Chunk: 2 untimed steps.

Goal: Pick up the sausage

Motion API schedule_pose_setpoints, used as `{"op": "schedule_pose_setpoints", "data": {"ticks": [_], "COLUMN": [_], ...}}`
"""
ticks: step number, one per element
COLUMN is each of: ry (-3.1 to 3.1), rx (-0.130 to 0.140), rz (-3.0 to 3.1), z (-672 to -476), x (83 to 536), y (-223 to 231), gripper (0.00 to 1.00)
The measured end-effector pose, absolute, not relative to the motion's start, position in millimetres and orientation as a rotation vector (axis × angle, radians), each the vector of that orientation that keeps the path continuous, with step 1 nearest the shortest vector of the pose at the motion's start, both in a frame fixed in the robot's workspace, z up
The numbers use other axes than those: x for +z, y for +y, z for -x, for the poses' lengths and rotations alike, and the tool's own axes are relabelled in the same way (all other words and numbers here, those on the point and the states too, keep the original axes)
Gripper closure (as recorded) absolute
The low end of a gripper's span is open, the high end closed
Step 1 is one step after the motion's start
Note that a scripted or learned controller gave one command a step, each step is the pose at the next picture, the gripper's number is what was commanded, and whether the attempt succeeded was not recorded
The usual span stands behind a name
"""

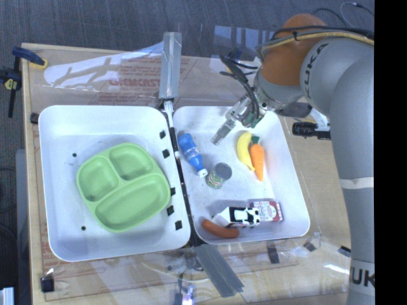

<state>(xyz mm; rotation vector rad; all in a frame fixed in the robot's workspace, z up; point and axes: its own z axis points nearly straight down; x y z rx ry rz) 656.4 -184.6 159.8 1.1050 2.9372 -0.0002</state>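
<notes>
Sausage lies well apart from the end effector, toward the near edge of the right bin.

The sausage point(220, 229) rests by the right bin's point(289, 170) near wall, long axis running left-right, touching a milk carton point(254, 213). The end effector point(224, 134) hovers at the far side, fingers slightly spread, pinching nothing, beside a banana point(244, 149) and carrot point(257, 159).

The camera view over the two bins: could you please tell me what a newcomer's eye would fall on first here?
Probably the grey arm with its orange band, reaching in from the right over the far end of the right bin, its gripper above the banana and carrot. Next comes the green divided plate, alone in the left bin. The sausage lies at the right bin's near edge, beside a milk carton.
</notes>
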Motion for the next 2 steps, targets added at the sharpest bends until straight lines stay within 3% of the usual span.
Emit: {"op": "schedule_pose_setpoints", "data": {"ticks": [1, 2], "ry": [2.938, 2.95], "rx": [0.0, 0.002], "rz": [-1.105, -1.07], "z": [-656.3, -651.4], "x": [160, 265], "y": [-184, -111], "gripper": [0.0, 0.0]}}
